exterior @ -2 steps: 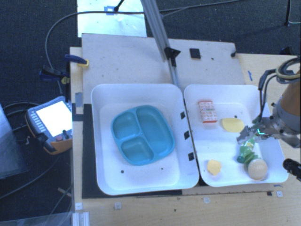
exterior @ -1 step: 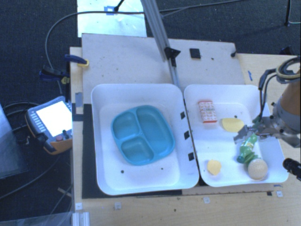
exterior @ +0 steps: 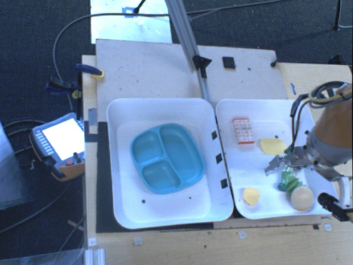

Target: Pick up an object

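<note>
Approach step: claw [exterior: 281, 167] is hanging spread open in the right bin [exterior: 237, 148], gripping nothing.
It is sitting just above the green object [exterior: 287, 180] near the bin's front right corner; closing on it calls for descending further. A beige ball [exterior: 301, 198] is lying alongside.

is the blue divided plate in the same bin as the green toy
No, the blue divided plate lies in the left bin, while the green toy sits in the right bin.
</note>
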Motion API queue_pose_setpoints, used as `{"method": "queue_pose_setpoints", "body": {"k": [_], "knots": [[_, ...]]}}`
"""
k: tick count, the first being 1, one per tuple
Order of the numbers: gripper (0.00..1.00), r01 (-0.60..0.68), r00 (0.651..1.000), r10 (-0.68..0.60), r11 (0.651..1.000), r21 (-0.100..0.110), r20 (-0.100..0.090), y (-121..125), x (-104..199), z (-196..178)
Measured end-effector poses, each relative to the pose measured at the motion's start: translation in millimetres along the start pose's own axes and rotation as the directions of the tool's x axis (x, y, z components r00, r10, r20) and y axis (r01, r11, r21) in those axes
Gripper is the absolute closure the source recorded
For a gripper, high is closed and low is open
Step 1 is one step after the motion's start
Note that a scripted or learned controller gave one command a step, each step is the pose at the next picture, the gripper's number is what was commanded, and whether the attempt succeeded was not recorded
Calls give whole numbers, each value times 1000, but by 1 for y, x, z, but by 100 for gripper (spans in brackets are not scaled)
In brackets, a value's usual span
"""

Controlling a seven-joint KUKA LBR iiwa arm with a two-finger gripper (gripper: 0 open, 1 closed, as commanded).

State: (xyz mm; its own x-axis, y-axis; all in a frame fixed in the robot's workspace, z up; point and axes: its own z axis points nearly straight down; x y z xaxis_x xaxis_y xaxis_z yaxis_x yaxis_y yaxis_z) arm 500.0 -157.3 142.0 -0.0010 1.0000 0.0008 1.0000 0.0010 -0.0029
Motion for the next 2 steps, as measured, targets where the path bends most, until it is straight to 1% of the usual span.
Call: {"method": "queue_pose_setpoints", "body": {"k": [1,2], "knots": [[0,3,1000,-3,1000,-27,7,8,-1,29],[100,1,1000,-1,1000,-23,7,6,-1,22]]}}
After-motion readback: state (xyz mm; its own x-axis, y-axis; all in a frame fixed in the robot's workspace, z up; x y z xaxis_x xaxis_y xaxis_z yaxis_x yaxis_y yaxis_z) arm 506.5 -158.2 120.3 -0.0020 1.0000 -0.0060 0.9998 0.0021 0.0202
